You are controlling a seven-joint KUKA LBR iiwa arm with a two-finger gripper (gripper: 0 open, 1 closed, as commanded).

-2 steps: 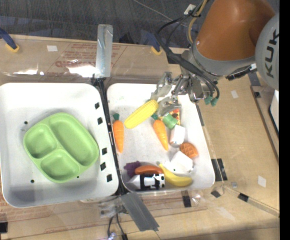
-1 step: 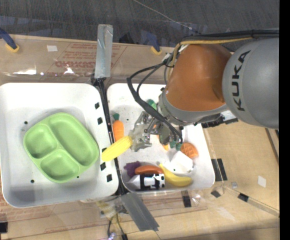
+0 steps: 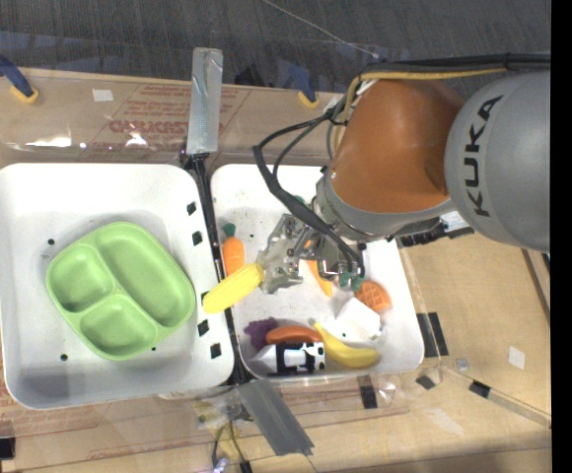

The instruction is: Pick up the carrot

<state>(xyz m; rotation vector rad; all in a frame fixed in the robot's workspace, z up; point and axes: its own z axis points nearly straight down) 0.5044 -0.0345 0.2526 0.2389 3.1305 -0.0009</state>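
The grey arm (image 3: 498, 156) at upper right reads "KUKA" in black letters. Its metal two-finger gripper (image 3: 278, 264) sits mid-frame over the right white plastic bin (image 3: 404, 313); whether the fingers are apart cannot be told. The smooth, tapered orange carrot (image 3: 233, 256) lies just left of the gripper, above a yellow corn cob (image 3: 231, 290).

Grey arm (image 3: 498, 156) entering from the right, orange band (image 3: 394, 146) above the wrist, wrist angled downward to the left, gripper (image 3: 284, 264) lowered, black cables looping beside the wrist
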